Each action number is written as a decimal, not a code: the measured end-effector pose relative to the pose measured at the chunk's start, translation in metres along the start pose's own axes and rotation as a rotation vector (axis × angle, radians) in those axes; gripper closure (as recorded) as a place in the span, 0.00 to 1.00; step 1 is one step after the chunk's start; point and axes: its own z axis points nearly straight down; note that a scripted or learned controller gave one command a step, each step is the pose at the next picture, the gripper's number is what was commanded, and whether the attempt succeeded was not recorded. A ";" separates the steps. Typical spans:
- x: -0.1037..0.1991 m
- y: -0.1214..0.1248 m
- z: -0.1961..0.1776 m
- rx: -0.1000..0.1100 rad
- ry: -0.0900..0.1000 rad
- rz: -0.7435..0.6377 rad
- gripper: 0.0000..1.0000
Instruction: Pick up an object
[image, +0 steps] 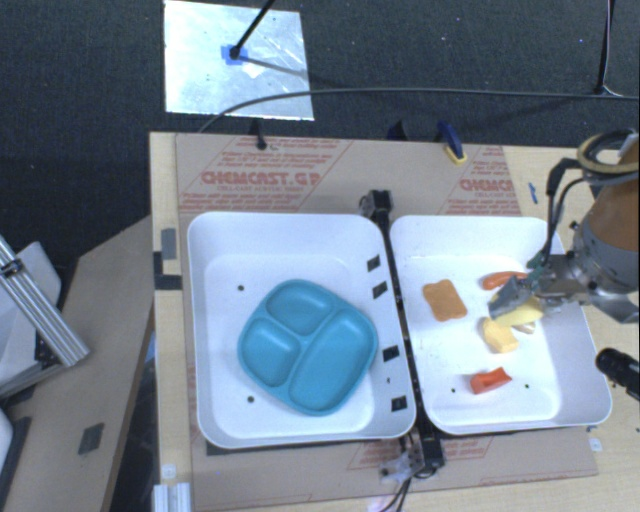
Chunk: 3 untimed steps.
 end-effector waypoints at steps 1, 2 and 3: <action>0.057 0.005 -0.004 0.004 0.003 -0.006 1.00; 0.109 0.007 -0.007 0.005 0.003 -0.004 1.00; 0.151 0.012 0.006 0.007 0.003 -0.004 1.00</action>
